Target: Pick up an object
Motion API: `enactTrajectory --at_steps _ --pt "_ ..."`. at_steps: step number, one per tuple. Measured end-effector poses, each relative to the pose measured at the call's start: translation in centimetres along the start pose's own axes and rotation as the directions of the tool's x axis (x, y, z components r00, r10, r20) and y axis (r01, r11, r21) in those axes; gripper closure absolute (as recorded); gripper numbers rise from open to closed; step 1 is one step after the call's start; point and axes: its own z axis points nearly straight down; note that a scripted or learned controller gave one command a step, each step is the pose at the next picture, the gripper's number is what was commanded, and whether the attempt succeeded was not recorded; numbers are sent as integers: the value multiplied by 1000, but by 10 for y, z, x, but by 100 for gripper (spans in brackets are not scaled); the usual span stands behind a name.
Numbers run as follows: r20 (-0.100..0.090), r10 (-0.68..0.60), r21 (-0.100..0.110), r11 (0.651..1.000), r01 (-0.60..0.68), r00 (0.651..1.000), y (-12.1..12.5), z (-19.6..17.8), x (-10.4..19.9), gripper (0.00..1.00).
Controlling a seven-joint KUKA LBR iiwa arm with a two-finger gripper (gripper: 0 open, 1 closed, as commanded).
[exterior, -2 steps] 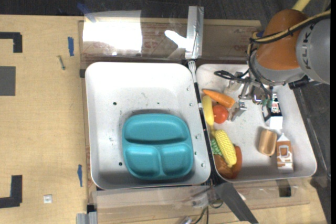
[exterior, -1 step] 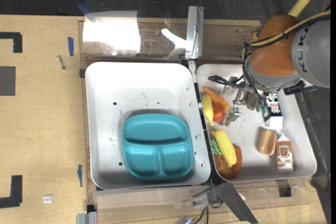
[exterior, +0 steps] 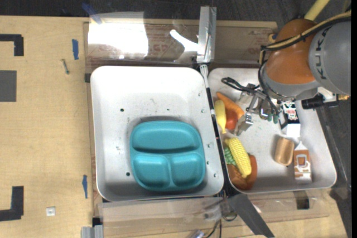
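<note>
My gripper (exterior: 249,116) hangs over the left part of the right bin (exterior: 326,175), below the orange wrist band. Just to its left lie an orange toy vegetable (exterior: 230,105) and a yellow piece (exterior: 221,115). An ear of toy corn (exterior: 239,154) lies below the gripper on a red-orange item (exterior: 249,174) by the bin's front left corner. A tan cup (exterior: 283,150) lies on its side to the right, next to a small white and orange box (exterior: 302,163). I see nothing held.
The left bin (exterior: 111,97) holds a teal divided plate (exterior: 166,154). A metal divider (exterior: 206,36) rises behind the wall between the bins. Black cables and the grey arm (exterior: 334,58) cover the right bin's back right corner.
</note>
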Motion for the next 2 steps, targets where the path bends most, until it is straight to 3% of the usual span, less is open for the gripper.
enactTrajectory --at_steps 1,2 --pt "1 175 0 984 -175 984 2 1 -17 0" --pt "1 122 1 993 -122 993 5 1 -20 0"
